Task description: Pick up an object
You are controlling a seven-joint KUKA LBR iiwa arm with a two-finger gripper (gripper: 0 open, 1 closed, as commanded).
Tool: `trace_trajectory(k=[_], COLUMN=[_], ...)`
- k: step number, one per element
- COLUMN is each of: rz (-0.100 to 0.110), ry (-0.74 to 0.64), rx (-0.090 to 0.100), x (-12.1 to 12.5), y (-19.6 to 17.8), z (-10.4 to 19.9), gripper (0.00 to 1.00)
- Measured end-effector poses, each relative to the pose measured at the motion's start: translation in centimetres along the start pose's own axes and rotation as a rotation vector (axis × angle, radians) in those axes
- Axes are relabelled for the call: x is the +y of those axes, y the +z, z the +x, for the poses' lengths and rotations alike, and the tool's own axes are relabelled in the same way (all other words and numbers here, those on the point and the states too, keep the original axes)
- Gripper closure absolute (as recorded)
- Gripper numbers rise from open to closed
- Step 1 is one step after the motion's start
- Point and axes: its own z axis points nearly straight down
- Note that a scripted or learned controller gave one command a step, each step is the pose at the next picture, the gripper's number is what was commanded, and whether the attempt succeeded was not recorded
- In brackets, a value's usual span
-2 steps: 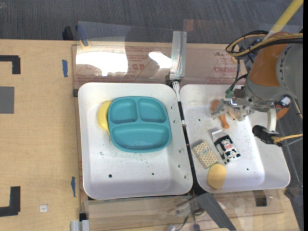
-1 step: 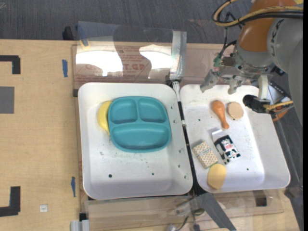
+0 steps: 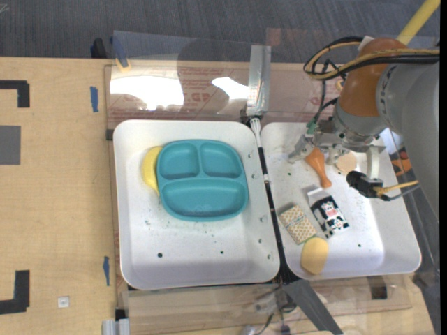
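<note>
Orange carrot-shaped toy (image 3: 319, 166), tapered and smooth, lies in the 3 o'clock bin (image 3: 377, 237), at 6 o'clock of the hand (image 3: 316, 142); how far the hand is open cannot be told.

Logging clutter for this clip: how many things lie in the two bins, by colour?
Teal: 1, plate
Yellow: 2, disc, lump
Orange: 1, carrot
Cream: 1, chunk
Patterned: 1, pouch
Black-and-white: 1, card
Total: 7

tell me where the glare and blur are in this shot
Camera view: strong white glare on the clear panel behind the bin holding the teal tray; tray edges sharp, shadows faint; the grey arm, nearer the lens, looks slightly soft.
</note>
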Motion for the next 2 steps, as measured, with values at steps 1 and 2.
trace_trajectory(k=[1, 2], rz=[-0.001, -0.007], ry=[-0.002, -0.003], rx=[-0.001, 0.003], x=[0.1, 0.5], y=[-1.0, -10.2], z=[0.1, 6.7], gripper=[1.00, 1.00])
